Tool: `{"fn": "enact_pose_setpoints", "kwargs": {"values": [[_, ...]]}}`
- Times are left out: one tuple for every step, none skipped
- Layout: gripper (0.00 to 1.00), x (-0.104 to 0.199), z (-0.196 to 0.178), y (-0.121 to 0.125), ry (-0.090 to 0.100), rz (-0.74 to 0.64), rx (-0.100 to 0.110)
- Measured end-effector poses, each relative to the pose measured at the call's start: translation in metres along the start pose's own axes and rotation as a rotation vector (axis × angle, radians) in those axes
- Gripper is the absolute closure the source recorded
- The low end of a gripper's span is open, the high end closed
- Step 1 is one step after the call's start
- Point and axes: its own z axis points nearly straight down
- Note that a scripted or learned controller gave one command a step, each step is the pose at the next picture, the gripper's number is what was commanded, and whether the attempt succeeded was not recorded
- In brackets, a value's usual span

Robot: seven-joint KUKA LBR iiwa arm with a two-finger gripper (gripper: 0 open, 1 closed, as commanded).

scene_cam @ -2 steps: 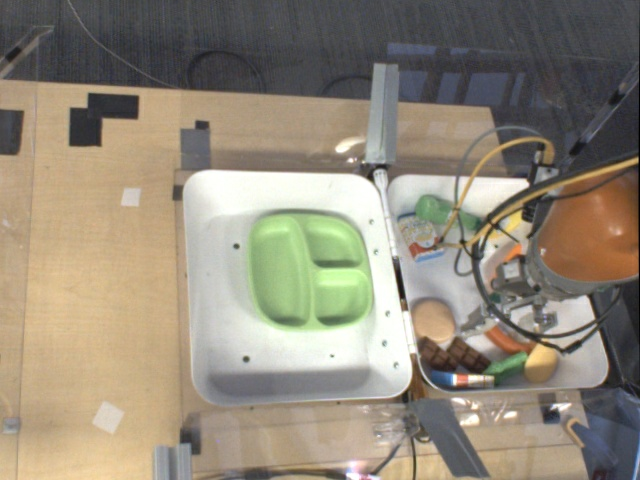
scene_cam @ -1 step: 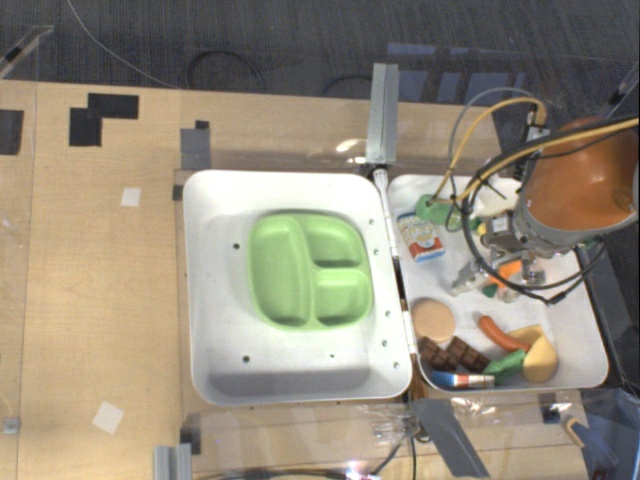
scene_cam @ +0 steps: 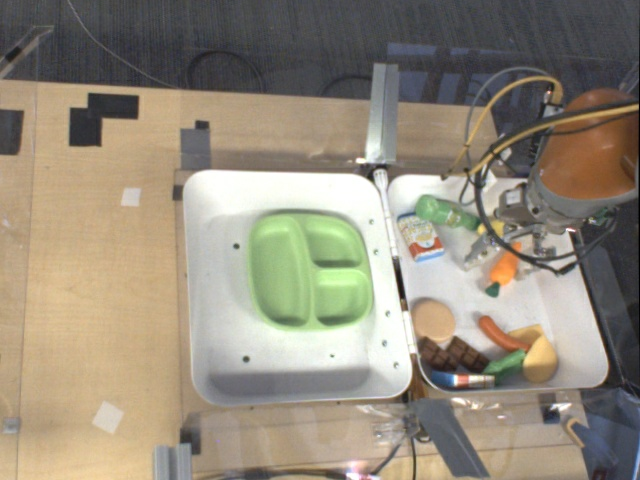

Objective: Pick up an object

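Observation:
My gripper hangs low over the far part of the right bin, under the orange wrist band. Directly beneath it lies a small orange carrot with a green tip. Whether the carrot is held is hidden by the gripper body. A green bottle lies to its left at the bin's far edge, with a small white carton beside it. Nearer the front are a round tan cookie, a chocolate bar, a red sausage and a yellow wedge.
The left bin holds a green divided plate. A metal divider post stands between the bins at the back. Cables loop above the right bin's far edge. A red and blue marker lies by the front wall.

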Motion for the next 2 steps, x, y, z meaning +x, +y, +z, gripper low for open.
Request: {"fn": "enact_pose_setpoints", "kwargs": {"values": [[0.00, 0.010, -0.002, 0.064, 0.001, -0.025, -0.002], [0.00, -0.008, -0.005, 0.134, 0.002, -0.022, 0.005]]}}
